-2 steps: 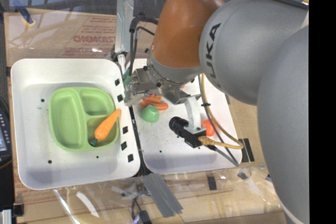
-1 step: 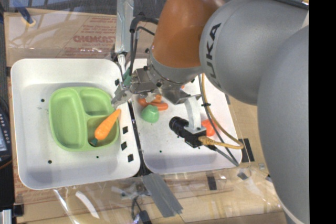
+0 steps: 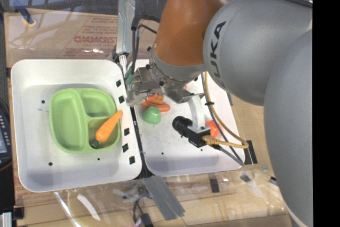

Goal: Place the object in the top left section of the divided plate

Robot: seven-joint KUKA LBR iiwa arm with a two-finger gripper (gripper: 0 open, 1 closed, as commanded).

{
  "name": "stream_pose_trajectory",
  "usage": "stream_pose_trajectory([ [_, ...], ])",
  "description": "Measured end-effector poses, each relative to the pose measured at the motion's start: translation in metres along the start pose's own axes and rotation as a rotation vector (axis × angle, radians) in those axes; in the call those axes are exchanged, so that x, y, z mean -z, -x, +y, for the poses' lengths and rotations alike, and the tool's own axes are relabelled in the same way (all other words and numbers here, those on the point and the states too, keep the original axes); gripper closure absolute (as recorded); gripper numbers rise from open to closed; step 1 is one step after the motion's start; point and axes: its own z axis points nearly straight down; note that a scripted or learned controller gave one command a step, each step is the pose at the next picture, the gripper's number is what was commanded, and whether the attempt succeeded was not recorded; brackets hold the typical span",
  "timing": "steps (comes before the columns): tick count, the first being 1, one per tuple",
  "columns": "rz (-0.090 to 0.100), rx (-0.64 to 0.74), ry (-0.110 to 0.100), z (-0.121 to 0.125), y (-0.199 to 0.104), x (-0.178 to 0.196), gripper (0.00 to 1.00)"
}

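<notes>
- The grey arm with the orange band (image 3: pixel 234 34) fills the right of the view and runs off the top and right edges; it covers the far right part of the shallow white right-hand bin (image 3: pixel 175 159).
- The claw (image 3: pixel 139 90) sits under the wrist, mostly hidden by it; whether its fingers are apart or together cannot be told.
- A small orange item (image 3: pixel 157 100) lies partly under the wrist, so its shape stays unclear.
- A small red-orange piece (image 3: pixel 213 128) is half covered by a cable.
- The orange carrot-shaped toy's (image 3: pixel 109 125) dark lower tip is too small to make out.
- The counter (image 3: pixel 32 29) is cut off at the left edge.
</notes>
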Motion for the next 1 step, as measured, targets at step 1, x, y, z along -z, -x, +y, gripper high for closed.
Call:
stream_pose_trajectory([
  [1,0.002,-0.004,0.009,-0.0122,-0.014,0.0151,1.0],
])
